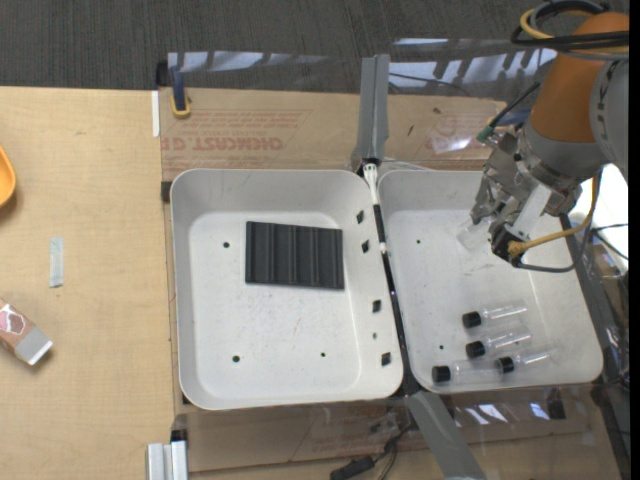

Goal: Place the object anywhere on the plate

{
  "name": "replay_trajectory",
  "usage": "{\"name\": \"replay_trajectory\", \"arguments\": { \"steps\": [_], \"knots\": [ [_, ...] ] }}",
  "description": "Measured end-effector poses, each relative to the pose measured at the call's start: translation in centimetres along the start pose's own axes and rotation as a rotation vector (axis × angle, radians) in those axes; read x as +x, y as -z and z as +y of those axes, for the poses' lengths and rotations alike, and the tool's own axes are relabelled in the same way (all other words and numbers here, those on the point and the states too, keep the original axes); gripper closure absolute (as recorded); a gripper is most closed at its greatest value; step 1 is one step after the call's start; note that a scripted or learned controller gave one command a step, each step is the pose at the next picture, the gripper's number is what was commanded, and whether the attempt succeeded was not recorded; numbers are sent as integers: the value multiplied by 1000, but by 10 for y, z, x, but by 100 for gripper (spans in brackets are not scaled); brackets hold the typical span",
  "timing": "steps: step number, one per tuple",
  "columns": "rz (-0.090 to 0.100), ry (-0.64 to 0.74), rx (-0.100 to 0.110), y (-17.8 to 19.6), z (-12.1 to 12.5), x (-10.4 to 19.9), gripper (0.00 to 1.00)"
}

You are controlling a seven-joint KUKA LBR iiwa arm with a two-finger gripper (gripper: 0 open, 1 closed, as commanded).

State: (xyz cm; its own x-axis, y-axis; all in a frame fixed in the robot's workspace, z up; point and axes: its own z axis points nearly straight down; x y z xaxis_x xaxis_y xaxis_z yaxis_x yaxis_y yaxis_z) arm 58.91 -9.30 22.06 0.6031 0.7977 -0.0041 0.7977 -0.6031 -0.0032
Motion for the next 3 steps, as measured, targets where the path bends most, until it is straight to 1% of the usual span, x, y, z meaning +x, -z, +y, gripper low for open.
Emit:
{"name": "replay_trajectory", "arguments": {
  "steps": [1,2,3],
  "knots": [
    [1,69,-1,-30,-20,90,100],
    [1,316,0,-9,-108,67,100],
    [0,641,-2,-9,-136,128,100]
  ]
}}
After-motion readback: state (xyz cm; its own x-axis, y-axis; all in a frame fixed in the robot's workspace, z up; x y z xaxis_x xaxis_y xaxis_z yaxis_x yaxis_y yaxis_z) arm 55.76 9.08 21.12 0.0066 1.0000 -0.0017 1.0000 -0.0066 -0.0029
